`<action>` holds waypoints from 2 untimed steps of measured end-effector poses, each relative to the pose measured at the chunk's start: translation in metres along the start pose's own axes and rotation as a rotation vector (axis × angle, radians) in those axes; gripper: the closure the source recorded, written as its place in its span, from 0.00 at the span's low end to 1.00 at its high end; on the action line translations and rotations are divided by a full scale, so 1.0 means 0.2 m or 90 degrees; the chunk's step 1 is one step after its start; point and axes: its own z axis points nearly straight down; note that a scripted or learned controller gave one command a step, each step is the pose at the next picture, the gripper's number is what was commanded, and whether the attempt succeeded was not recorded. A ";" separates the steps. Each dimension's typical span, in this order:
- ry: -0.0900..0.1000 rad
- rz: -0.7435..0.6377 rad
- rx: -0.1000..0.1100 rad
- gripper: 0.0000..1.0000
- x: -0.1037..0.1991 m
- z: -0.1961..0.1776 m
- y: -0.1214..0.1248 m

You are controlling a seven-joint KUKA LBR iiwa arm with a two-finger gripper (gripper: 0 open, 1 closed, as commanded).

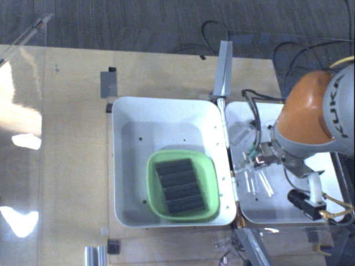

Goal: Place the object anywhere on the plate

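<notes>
Farthest from the pincer, at the view's left, the pale wooden bench lies bare and catches bright reflections. A small dark grey metal bracket is fixed to it, well apart from the pincer and just outside the far corner of the nearer bin.

Next comes the shallow white left bin, the one the pincer is not over. In its near half sits the lime-green square plate with rounded corners. The black ridged rectangular block lies flat on the plate, roughly in the plate's middle and turned a little askew to its edges. The block is well apart from the pincer, on the far side of the wall that divides the bins.

An upright grey metal post stands at the far end of that divide, beyond the pincer.

The shallow white right bin lies beneath the pincer. The pincer hangs just past the dividing wall, over the bin's left part. Its pale thin fingers are spread apart, and bare white bin floor shows between them; they grip nothing. Behind and to the right of the pincer, the grey arm with its orange band covers much of the bin's far right.
</notes>
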 end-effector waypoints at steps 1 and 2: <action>0.000 -0.130 0.000 1.00 0.23 0.00 0.18; 0.001 -0.173 0.002 1.00 0.40 0.00 0.11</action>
